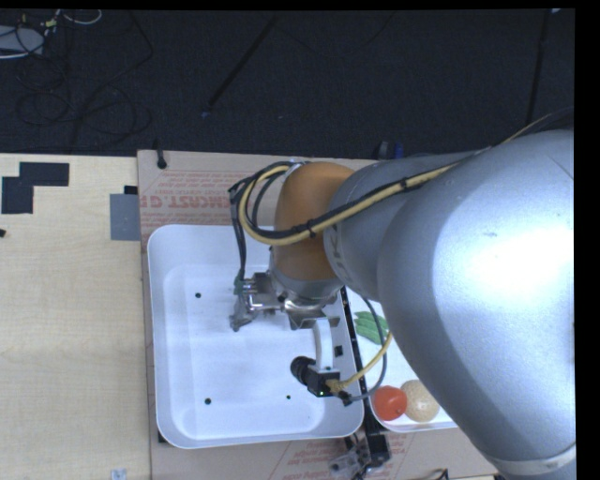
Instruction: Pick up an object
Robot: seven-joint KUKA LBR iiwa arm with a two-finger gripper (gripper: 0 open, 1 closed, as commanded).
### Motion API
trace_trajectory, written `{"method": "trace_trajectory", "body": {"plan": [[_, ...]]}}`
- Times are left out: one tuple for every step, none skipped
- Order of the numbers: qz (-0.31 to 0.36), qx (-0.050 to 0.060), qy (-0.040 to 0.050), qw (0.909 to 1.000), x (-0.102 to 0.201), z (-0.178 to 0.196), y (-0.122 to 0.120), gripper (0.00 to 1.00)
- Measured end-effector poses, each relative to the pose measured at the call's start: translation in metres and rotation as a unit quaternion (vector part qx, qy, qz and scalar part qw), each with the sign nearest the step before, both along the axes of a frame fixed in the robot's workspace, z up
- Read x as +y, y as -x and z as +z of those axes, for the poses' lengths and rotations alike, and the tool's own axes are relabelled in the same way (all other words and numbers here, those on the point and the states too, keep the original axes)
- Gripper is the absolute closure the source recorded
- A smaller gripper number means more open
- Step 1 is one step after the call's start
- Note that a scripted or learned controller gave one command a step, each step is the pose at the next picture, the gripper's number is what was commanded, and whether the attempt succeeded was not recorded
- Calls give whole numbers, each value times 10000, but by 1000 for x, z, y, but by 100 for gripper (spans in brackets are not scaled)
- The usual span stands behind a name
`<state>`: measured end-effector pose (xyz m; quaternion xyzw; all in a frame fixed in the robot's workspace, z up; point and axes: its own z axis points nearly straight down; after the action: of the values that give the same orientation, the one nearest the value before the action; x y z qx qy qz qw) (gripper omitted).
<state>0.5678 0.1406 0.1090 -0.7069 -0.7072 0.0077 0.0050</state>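
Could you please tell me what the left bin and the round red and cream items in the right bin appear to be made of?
The left bin looks like smooth, matte white moulded plastic, with rounded corners and a raised rim. The red item seems glossy, showing a small highlight; probably plastic toy food, though I cannot be sure. The cream item looks duller, perhaps plastic or foam.

Bench point(66, 309): pale wood-grain top, filling the left side; dark grey rectangular patches point(37, 183) near its far left edge. Cardboard sheet point(197, 187): brown, with red print, lying on the bench. Floor point(281, 75) beyond the far edge: dark, carpet-like, crossed by thin black cables point(56, 28). Light: even, bright on the bench, dim behind.
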Motion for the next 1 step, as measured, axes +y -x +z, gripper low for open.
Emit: {"method": "trace_trajectory", "body": {"plan": [[50, -70, -41, 10000, 110, 36, 33, 0]]}}
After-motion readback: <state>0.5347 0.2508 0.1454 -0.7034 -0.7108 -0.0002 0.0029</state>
